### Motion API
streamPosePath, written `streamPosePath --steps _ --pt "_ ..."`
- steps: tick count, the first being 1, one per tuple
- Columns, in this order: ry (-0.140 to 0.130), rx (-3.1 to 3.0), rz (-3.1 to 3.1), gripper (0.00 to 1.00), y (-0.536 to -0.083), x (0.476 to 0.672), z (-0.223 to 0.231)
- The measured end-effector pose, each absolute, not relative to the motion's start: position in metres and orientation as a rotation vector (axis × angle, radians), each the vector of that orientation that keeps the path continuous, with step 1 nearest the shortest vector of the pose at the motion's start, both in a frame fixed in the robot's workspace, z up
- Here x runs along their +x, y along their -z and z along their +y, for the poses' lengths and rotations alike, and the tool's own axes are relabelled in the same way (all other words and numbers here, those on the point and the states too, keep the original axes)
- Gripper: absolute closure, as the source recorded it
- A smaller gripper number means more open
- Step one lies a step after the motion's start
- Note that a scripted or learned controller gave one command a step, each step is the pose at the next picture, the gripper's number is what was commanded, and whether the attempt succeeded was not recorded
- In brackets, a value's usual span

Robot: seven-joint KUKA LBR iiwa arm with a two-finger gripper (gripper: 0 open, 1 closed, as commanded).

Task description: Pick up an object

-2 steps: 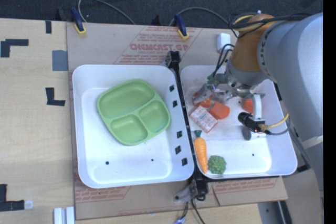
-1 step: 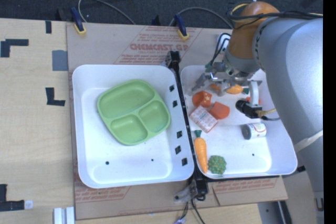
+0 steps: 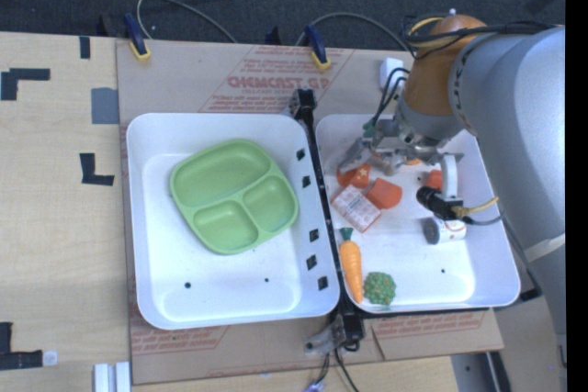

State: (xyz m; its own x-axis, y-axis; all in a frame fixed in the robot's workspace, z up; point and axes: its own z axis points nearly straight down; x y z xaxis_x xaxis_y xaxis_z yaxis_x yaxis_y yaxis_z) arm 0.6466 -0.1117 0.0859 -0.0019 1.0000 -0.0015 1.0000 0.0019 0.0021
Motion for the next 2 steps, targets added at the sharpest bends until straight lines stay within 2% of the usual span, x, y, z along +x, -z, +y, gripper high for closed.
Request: streamPosePath --steps 1,2 --pt "0.0 2.218 2.221 0.0 -0.086 0.648 -0.102" --pt "-0.001 2.217 2.221 1.0 -0.096 0.648 -0.102"
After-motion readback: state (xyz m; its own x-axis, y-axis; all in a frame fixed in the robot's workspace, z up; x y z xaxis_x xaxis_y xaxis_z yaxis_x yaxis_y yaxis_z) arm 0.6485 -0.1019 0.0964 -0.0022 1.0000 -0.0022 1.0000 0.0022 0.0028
